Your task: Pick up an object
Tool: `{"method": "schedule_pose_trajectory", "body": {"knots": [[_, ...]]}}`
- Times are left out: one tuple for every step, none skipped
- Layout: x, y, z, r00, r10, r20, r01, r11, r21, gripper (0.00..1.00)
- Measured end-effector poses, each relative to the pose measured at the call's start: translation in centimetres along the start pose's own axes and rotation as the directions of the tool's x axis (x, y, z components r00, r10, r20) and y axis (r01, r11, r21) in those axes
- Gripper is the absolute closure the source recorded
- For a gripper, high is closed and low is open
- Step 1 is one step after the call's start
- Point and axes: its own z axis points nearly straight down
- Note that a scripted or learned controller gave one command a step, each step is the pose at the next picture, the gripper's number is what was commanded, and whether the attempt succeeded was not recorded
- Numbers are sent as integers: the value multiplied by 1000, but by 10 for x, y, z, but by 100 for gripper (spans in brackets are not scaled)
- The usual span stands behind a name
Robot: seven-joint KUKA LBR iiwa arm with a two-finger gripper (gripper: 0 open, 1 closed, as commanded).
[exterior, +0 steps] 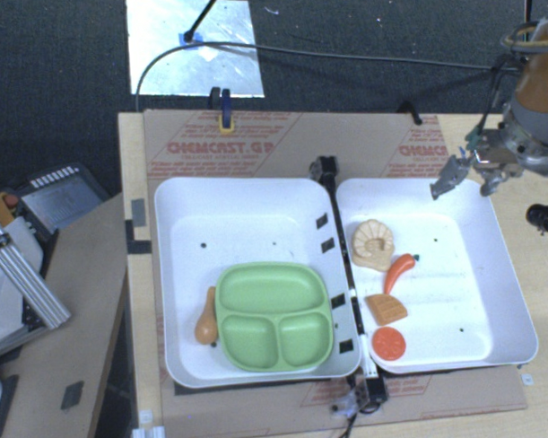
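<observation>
The right bin (464, 252) holds a beige shell-shaped pastry (374, 243), a red-orange chili pepper (399, 272), an orange wedge (386, 308) and a red tomato-like round (389, 343), all along its left side. My gripper (468, 177) hangs over the bin's far right corner, up and to the right of these items. Its fingers are spread apart with nothing between them. The left bin (238, 215) contains a green three-compartment plate (273, 314) and a tan pear-shaped piece (207, 319) beside the plate's left edge.
A black divider with clips (338, 256) runs between the two bins. The bins rest on a cardboard sheet (280, 137). A metal plate (196, 41) and cables lie at the back, and grey equipment (24, 258) stands to the left.
</observation>
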Motion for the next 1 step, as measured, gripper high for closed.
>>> {"method": "schedule_pose_trajectory", "body": {"knots": [[1,2,-7,1000,-2,2,3,1000,-11,0]]}}
